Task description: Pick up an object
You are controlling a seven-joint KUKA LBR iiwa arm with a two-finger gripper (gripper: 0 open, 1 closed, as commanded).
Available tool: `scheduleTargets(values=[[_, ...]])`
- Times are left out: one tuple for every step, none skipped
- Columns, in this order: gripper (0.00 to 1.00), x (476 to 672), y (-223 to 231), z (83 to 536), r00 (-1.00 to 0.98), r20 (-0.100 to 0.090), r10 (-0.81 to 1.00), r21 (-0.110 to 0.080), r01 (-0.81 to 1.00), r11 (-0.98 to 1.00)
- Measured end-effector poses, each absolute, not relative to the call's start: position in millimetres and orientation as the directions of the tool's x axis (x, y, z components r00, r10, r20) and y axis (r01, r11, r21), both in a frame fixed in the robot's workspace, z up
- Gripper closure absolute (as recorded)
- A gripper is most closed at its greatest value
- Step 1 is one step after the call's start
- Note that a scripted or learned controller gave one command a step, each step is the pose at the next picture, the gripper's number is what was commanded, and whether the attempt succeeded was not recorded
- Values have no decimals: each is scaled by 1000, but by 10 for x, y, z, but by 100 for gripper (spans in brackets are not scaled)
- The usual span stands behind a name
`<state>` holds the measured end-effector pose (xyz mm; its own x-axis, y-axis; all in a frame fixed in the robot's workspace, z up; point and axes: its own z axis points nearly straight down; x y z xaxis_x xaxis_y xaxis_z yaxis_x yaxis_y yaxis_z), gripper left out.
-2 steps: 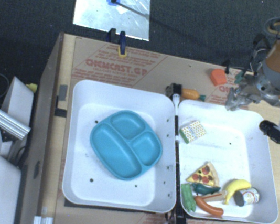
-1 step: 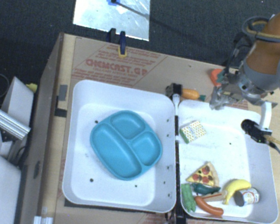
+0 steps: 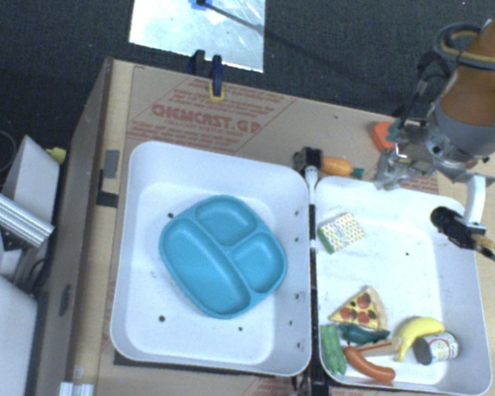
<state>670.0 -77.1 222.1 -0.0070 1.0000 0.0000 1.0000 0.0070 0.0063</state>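
mostly smooth blue divided plate (image 3: 222,255)

We are seeing a pizza slice (image 3: 363,308), banana (image 3: 417,332), small can (image 3: 438,347), hot dog (image 3: 370,366) and green vegetable (image 3: 332,349) lying clustered in the right bin's near corner, a patterned block (image 3: 340,231) sitting apart.

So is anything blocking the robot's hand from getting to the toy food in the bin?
Nothing visible does. The gripper hovers at the right bin's far edge, and bare white floor lies between it and the checkered block. The pizza slice and banana sit farther, at the near side.
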Motion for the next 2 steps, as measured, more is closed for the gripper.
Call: scheduleTargets(values=[[100,6403,-830,1524,-1,0,1000,0,1000,1],[100,6415,-829,1640,-2,0,1000,4,1000,2]])
